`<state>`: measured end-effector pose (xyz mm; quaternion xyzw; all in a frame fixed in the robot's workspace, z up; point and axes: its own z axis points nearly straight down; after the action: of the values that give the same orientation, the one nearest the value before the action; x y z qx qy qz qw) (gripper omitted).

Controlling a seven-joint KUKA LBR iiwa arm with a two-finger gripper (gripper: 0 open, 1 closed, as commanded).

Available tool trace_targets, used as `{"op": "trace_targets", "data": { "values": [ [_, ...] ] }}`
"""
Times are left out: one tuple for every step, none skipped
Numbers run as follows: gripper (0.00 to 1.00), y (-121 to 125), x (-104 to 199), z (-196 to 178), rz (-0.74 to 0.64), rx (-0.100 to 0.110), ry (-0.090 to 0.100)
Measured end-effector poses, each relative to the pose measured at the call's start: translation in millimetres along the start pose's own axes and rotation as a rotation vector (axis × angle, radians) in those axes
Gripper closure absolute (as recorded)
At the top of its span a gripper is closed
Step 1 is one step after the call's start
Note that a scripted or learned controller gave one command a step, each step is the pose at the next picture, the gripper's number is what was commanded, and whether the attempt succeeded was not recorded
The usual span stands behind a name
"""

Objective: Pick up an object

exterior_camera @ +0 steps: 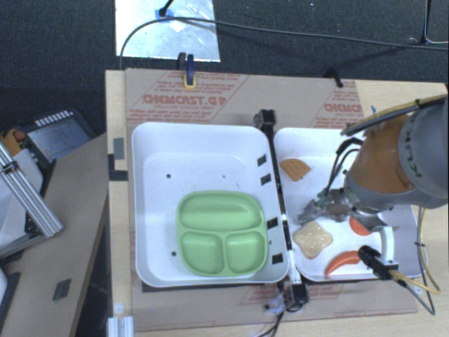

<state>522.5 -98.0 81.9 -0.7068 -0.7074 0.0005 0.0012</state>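
Two white bins are seen side by side on the worktop (116, 209). A green divided tray (221, 232) lies in the left bin (151, 188). In the right bin (309, 142), the hand (316, 208) is lowered just above a tan toast-like piece (313, 238); an orange curved piece (342, 261) and an orange-brown piece (295, 168) are noted nearby.

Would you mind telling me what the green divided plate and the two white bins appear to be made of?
The green divided plate looks like moulded plastic with a matte finish: even pale colour, soft rounded compartment ridges, no sharp glints. The left white bin and the right white bin also look like plastic, smooth and slightly satin, with rounded corners and a thin rolled rim; thin painted metal cannot be ruled out.
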Motion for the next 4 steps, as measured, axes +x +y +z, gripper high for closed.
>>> {"op": "trace_targets", "data": {
  "values": [
    [1.00, 1.4, -0.5, -13.1, 0.000, -0.005, -0.001],
    [1.00, 1.3, -0.8, -55.5, -0.002, -0.006, -0.002],
    [1.00, 1.7, -5.0, -99.1, -0.002, -0.008, -0.002],
    [1.00, 1.1, -7.1, -142.8, -0.003, -0.009, -0.002]
  ]
}}
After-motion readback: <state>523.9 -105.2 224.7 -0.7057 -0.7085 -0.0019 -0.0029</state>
